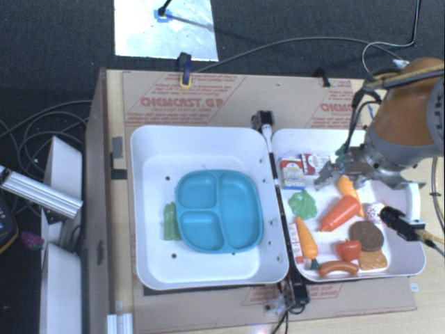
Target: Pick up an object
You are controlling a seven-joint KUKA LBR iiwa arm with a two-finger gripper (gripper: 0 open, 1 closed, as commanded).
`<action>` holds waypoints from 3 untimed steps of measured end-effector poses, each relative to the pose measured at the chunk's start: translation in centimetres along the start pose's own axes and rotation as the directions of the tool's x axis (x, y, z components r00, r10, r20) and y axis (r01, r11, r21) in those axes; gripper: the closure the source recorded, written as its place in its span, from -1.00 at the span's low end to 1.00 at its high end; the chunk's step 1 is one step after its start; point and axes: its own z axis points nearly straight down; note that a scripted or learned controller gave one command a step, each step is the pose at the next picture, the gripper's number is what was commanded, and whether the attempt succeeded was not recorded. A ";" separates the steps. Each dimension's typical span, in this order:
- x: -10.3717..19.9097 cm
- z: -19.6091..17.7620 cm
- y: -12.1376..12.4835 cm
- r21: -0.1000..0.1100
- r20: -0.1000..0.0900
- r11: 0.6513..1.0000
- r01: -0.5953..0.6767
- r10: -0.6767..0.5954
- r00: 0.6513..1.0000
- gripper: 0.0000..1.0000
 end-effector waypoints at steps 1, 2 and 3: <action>0.0 11.3 -1.9 0.000 0.000 1.000 -0.001 0.001 1.000 -1.00; 0.2 11.3 -5.7 0.001 0.000 1.000 -0.002 0.002 1.000 -1.00; 0.3 10.2 -5.5 -0.003 -0.002 1.000 0.000 0.000 1.000 1.00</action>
